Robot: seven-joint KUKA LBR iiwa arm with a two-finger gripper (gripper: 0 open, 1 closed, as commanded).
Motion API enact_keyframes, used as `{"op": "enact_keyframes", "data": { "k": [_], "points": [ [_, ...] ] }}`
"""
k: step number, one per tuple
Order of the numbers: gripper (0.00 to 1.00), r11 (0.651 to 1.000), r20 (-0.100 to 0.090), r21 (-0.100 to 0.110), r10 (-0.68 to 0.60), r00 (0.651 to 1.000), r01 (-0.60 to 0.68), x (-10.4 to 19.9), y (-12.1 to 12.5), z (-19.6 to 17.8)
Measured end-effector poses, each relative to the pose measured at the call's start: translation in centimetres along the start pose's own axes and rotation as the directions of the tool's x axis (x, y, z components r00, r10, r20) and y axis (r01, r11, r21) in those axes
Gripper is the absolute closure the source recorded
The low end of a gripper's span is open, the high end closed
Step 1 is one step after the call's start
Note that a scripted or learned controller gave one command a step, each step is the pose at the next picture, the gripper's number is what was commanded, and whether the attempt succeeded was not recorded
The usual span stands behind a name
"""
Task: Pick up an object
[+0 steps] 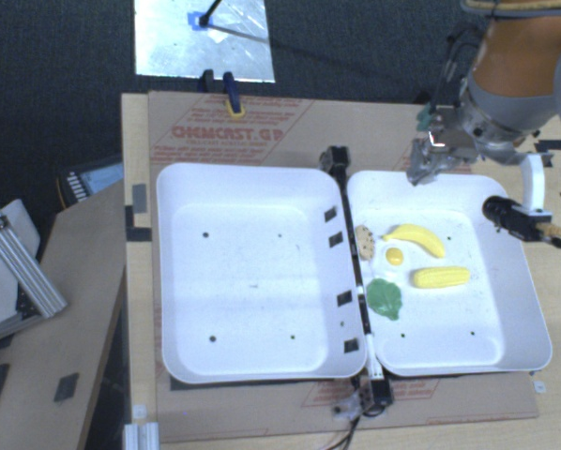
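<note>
In the right bin [515, 345] lie a yellow banana [417, 238], a yellow corn cob [440, 277], a fried egg [394, 255], a green leafy piece [385, 298] and a brown speckled cookie [365, 242] by the divider. My gripper [424, 170] hangs over the back edge of the right bin, above and behind the banana, apart from every object. Nothing shows between its fingers.
The left bin [182, 251] sits beside the right one, joined by a black-clipped divider [348, 251]. A shiny metal sheet [204, 24] lies beyond the bench. Cardboard lines the bench under both bins.
</note>
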State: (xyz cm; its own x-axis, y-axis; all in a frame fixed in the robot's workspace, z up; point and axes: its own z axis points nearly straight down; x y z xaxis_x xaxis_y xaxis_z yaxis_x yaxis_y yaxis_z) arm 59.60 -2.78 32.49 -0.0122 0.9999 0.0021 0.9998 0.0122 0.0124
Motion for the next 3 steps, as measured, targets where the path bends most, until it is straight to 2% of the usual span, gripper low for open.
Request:
{"op": "enact_keyframes", "data": {
  "k": [1,2,3],
  "points": [
    [1.00,1.000,-0.002,0.007,-0.001,1.000,0.001,7.7,-5.1,-4.3],
    [1.00,1.000,-0.002,0.006,0.001,1.000,-0.001,13.3,-8.5,-8.4],
    [1.00,1.000,-0.004,0.006,-0.002,1.000,0.002,22.1,-10.6,-13.7]
  ]
}}
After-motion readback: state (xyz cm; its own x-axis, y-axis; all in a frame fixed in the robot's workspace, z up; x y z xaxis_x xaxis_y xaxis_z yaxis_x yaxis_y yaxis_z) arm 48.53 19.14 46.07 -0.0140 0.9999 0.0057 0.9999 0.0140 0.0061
